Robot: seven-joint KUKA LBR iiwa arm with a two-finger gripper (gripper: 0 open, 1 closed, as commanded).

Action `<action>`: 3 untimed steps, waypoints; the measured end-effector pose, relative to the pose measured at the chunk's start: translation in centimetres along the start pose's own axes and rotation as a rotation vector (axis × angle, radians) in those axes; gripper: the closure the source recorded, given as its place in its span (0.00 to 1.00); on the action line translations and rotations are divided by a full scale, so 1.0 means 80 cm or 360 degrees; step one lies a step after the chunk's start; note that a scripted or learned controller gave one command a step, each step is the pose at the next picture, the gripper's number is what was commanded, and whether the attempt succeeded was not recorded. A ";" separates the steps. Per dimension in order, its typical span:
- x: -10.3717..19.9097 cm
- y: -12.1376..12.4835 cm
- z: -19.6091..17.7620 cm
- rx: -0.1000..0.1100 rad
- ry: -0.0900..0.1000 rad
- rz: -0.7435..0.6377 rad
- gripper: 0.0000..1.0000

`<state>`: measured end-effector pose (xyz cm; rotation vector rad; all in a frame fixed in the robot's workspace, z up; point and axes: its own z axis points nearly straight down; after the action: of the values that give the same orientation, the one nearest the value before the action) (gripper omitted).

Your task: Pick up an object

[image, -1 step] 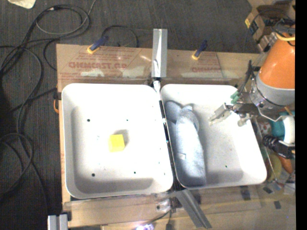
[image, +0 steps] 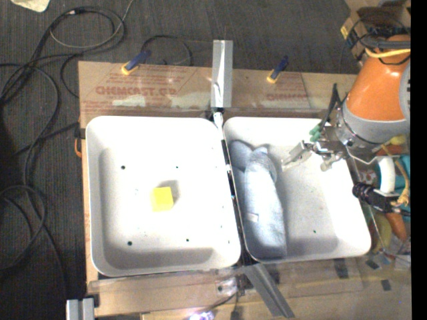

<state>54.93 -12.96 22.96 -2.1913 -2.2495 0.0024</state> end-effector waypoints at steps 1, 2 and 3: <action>0.004 0.008 -0.015 -0.0001 0.0002 -0.0047 0.00; -0.010 0.032 0.019 0.0000 -0.0002 -0.0101 0.00; -0.021 0.044 0.168 -0.0007 -0.0001 0.0018 0.00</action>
<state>58.45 -14.57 9.49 -2.2065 -2.2397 -0.0020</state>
